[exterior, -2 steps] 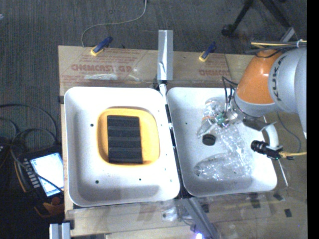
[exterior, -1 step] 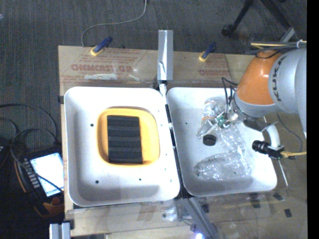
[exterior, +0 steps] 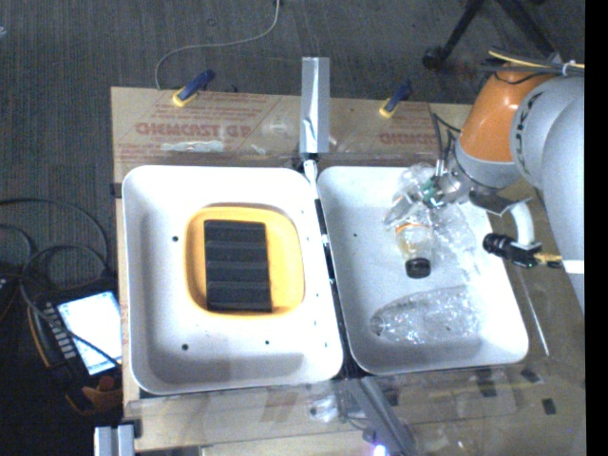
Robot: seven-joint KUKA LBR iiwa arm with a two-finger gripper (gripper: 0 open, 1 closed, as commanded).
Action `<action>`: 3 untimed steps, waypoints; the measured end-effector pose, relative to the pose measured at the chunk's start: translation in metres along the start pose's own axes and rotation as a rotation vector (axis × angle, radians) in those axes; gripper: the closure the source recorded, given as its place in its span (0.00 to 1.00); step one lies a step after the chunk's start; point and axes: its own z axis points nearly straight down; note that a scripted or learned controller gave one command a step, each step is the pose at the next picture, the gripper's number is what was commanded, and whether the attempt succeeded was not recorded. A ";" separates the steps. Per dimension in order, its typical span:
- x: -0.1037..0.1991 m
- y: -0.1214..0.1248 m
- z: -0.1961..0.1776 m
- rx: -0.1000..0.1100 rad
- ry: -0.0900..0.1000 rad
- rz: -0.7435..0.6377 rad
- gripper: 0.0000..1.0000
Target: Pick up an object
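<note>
In the right bin (exterior: 361,255), a crumpled clear plastic item (exterior: 439,231) lies at the back, with a small black round cap (exterior: 418,267) at its near end. A second clear crinkled plastic piece (exterior: 425,313) rests near the bin's front wall. My gripper (exterior: 434,193) reaches in from the right and hangs at the top of the crumpled plastic, touching or just above it. The clear material blurs the gripper's tip. Over in the left bin (exterior: 152,255) sits a yellow holder (exterior: 290,264) with a black ribbed block (exterior: 237,265) in it.
A metal divider post (exterior: 314,107) stands at the back between the bins. Two clamps with blue and yellow handles (exterior: 193,86) (exterior: 396,98) grip the cardboard backing. The arm's orange band (exterior: 494,122) hangs over the right bin's back right corner.
</note>
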 end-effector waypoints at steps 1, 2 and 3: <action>0.004 0.001 0.000 -0.005 -0.010 -0.129 0.00; -0.006 -0.004 0.000 -0.008 -0.006 -0.174 0.00; -0.005 -0.003 -0.010 -0.010 -0.007 -0.175 1.00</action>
